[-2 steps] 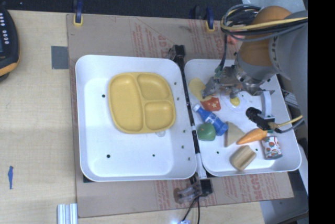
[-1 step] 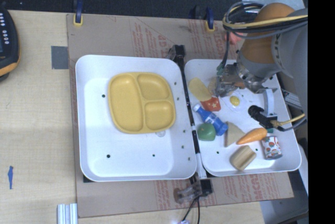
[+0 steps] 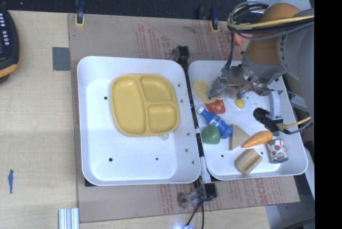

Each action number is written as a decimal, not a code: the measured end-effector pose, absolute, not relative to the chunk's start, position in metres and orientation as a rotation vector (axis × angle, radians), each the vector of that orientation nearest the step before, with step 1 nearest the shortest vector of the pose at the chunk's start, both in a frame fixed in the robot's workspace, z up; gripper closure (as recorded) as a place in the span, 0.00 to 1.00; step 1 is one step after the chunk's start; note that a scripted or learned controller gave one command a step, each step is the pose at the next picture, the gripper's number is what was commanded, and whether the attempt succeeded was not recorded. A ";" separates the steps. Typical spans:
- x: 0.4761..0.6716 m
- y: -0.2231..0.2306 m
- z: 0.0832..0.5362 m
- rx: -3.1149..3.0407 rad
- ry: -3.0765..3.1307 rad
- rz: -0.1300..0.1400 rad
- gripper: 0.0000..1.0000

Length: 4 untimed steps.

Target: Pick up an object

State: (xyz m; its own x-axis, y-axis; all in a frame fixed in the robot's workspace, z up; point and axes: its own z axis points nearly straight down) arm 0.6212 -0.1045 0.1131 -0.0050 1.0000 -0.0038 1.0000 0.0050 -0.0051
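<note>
While the grip is unconfirmed, these are noted:
Gripper [image 3: 224, 85]: lowered in right bin [image 3: 299, 166]; jaw state cannot be told.
Red block [image 3: 216, 106]: just beside it.
Risk: crowding; neighbours may be nudged, grasp missed.

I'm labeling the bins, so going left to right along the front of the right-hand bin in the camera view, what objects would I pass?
Green round toy → tan wooden block → orange carrot → small red and white can.
</note>
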 end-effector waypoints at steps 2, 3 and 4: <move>0.659 -0.117 0.092 -2.215 -2.231 -0.002 0.00; 0.657 -0.119 0.103 -2.210 -2.231 0.006 1.00; 0.604 -0.090 0.197 -2.214 -2.226 -0.001 1.00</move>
State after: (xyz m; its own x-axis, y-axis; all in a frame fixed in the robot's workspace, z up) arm 0.6040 -0.0900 0.1972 -0.0052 1.0000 0.0016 1.0000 0.0052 -0.0011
